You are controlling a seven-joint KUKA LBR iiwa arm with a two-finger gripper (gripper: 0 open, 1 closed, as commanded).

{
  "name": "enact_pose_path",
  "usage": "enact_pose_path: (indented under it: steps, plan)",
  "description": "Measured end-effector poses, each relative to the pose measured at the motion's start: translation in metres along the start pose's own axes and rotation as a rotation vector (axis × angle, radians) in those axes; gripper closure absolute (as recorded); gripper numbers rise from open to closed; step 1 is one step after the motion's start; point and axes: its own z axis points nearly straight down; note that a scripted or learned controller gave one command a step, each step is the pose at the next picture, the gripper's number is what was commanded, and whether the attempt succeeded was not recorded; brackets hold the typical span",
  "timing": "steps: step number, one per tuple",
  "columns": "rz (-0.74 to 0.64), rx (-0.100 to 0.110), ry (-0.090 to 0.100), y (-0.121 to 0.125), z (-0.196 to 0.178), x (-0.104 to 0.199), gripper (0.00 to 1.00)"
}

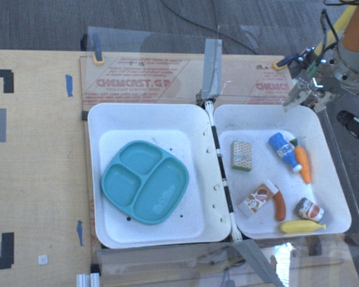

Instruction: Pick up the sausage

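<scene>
Sausage (279,205) in right bin (329,133), low centre, long axis near 12–6, touching small carton (258,198) at its 9 (banana (302,226) just below). Gripper (306,94) over bin's upper right rim, grip state: cannot tell. Sausage lies toward 7 from gripper, well apart.

Arm in from the upper right — gripper (304,95) poised high, wrist angled down-left, nothing between its fingers.

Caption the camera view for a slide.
Gripper above right bin's far corner; sausage lies near banana.
</scene>
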Motion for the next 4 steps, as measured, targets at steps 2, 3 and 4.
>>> enact_pose_path:
  steps: [2,3,4]
  plan:
    - [-0.21,0.0,0.0,-0.09,0.152,0.01,0.0]
    - [-0.463,-0.01,-0.002,-0.144,0.162,0.017,0.0]
    - [-0.457,-0.016,-0.005,-0.143,0.15,0.014,1.0]
